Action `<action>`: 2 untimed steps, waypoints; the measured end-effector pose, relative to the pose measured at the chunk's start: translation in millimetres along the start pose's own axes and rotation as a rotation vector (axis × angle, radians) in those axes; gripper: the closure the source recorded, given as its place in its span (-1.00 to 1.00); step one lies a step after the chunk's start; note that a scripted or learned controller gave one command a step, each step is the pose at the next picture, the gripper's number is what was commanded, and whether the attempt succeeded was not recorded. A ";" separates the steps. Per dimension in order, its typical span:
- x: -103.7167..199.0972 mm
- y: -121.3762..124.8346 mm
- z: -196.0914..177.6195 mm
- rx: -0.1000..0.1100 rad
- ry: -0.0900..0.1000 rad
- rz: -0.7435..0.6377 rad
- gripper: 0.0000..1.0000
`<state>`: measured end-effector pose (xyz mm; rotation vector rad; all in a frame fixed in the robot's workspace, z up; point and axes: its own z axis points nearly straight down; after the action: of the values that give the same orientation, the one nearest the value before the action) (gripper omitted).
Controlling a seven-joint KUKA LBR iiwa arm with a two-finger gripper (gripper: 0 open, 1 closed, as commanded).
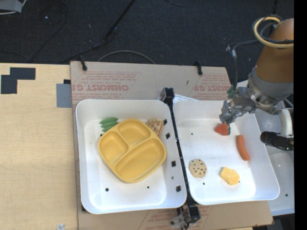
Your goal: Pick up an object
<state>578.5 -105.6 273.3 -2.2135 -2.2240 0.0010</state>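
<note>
Poised over the upper part of the right bin (268,186), the end effector (229,116) hangs at the end of the grey arm (271,78), its tip just above a small red object (222,129) that looks like a strawberry or tomato toy. The red piece lies on the bin floor immediately below and a touch to the camera's left of the tip; whether the two touch cannot be told from this slant. How far the end effector stands open cannot be told either, and nothing is visibly held.

To do the step well, the tool should probably centre over the red object before descending, go straight down to the floor, and close only once the piece sits squarely within the grasp; a small rounded toy may squirt sideways if pinched off-centre.

Just beyond, toward the arm's side and lower, lies an orange sausage-shaped piece (243,147). Further down the bin sit a yellow block (230,176) and a round cookie (197,167). Well apart, across the divider, the left bin (91,195) carries a yellow compartment plate (132,150), with a green item (108,123) near its top edge.
</note>
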 end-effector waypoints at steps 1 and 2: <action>51.8 -4.6 18.4 0.002 0.000 0.000 1.00; 99.9 -7.3 15.3 0.001 0.000 -0.001 1.00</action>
<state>570.7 -5.7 258.2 -2.2122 -2.2240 0.0026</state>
